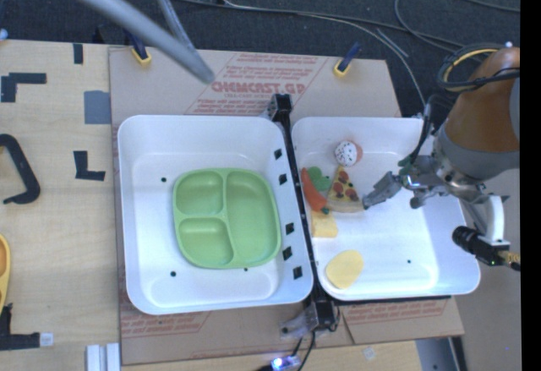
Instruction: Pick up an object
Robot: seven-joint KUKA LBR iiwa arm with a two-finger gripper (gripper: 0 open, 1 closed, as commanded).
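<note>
The hand (382,190) is seen low over the right bin (423,272), reaching in from the right, with the orange-banded wrist behind it. Whether the hand is released or clenched cannot be told, and nothing is seen held in it.

Just beyond the hand's tip, toward the bin divider, a pizza slice toy (342,188) is lying flat on the bin floor; whether it is touched by the hand cannot be told. Past that, an orange carrot-like piece (316,193) and a small green piece (314,174) are placed against the bin's left wall. A white ball with dark spots (347,152) is found above and ahead of the hand, apart from it. A pale yellow square (325,227) and a yellow round chip-like piece (344,269) are lying below and ahead of the hand, well apart from it.

Farther beyond the divider, a green sectioned plate (226,218) is resting flat in the left bin (139,192). Both bins are carried on the bench (51,192).
</note>
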